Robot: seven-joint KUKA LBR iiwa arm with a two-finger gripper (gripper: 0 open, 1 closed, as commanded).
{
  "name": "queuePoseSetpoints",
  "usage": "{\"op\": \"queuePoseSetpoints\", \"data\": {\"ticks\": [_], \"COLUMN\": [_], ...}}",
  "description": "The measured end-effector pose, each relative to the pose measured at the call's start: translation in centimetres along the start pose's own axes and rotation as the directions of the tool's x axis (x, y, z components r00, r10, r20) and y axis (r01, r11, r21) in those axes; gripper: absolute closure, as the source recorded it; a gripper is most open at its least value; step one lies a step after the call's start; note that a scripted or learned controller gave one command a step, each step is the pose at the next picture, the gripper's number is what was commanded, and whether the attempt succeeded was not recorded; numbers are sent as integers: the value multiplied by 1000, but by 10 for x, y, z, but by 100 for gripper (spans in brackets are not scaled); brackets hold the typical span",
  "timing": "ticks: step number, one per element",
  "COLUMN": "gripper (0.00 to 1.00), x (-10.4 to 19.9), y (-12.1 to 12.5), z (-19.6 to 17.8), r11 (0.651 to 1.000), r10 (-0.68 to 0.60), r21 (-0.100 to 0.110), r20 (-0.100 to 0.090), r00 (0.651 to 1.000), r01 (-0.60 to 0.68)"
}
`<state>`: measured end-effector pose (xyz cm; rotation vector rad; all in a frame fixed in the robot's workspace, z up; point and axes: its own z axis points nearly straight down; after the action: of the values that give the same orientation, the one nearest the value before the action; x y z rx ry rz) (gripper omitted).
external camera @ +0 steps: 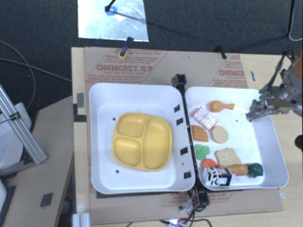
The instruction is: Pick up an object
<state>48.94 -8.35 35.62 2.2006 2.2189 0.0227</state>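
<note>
My gripper (255,110) hangs over the far right part of the right bin (272,145), near its right rim. Toy foods lie in that bin, to the gripper's left and below it. A chicken drumstick (221,106) is nearest, at the bin's top. A red-and-white packet (204,117), a waffle piece (200,134) and a round beige biscuit (219,135) sit mid-left. Lower down are a green item (202,151), a toast slice (227,157), a tomato (208,164), a black-and-white carton (217,176), an orange piece (239,169) and a dark green piece (255,170).
The left bin (102,103) holds a yellow divided plate (142,141). A black divider (185,126) runs between the bins. Both rest on a cardboard sheet (156,63). A shiny foil square (112,12) lies on the dark floor behind.
</note>
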Motion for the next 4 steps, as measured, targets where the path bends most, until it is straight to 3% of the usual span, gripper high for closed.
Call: {"op": "queuePoseSetpoints", "data": {"ticks": [1,2,3,4], "gripper": [100,100,100,100], "x": [75,190,116,48], "y": [1,3,5,-4], "z": [-86,-176,-31,96], "r11": [1000,1000,999,999], "r10": [-5,-8,14,16], "r21": [8,9,33,33], "r20": [-4,-8,2,1], "r00": [1000,1000,1000,1000], "r01": [5,9,-14,-16]}}
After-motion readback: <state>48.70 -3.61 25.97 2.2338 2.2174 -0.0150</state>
